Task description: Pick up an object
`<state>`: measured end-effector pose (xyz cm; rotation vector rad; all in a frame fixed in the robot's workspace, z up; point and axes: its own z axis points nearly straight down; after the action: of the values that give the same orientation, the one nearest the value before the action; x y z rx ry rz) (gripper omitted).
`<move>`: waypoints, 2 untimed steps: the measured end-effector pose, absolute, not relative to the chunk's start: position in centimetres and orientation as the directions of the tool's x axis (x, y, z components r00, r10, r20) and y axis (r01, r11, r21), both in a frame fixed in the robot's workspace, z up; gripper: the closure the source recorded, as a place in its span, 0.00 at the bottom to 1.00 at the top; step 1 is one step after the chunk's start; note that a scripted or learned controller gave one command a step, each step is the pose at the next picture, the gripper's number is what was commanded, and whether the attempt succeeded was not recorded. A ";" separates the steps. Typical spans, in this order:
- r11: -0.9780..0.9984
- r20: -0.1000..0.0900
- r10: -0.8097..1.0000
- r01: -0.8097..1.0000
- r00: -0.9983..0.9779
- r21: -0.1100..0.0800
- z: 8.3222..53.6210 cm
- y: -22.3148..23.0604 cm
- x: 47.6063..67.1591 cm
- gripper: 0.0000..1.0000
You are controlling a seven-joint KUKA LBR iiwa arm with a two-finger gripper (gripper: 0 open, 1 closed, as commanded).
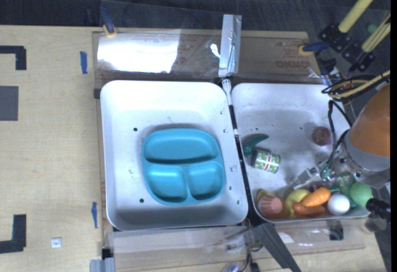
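Along the near wall of the right bin, a heap of small toy foods waits for the arm: one pink piece, one yellow piece, one carrot, one white egg and one green ball. They look like light, hard, smooth plastic, likely to slip or roll, so a grip across the carrot's thick middle seems the safest hold. The gripper hangs just above the carrot, and whether it is spread or closed cannot be told; nothing is seen in its hold. Farther in lie one small can on its side, round and apt to roll, one dark green piece and one brown ball. The left bin carries one blue divided tray.
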<state>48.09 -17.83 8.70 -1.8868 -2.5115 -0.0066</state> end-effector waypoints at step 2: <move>0.340 -0.004 0.940 0.940 -0.340 0.006 14.4 -21.4 63.1 0.00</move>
<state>63.15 -21.45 14.44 -1.8087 -2.5770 -0.0049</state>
